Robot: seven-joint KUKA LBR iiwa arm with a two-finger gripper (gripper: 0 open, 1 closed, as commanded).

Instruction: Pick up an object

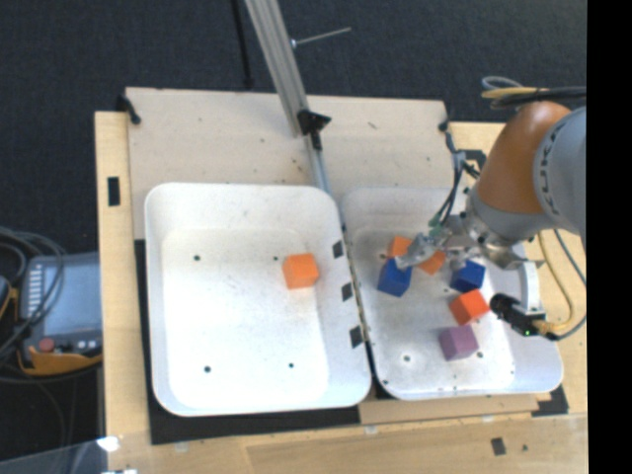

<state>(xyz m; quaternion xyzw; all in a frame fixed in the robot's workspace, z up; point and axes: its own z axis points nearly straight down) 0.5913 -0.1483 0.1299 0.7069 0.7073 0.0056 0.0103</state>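
Observation:
My gripper (433, 249) hangs low over the upper middle of the right bin (513, 373), at the end of the grey arm with its orange band (513, 161). An orange block (432, 262) lies right under it, partly hidden by it. A second small orange block (399, 248) sits just to its left. A blue cube (394, 279) lies below and left of the gripper, and another blue cube (467, 276) below and right. Further toward the front are a red-orange cube (469, 306) and a purple cube (457, 343).
The left bin (178, 383) holds one orange cube (301, 271) near its middle. A slanted metal rail (281, 57) crosses the back of the bench. Cables run along the arm at the right. A control pendant (54, 309) lies off the bench at left.

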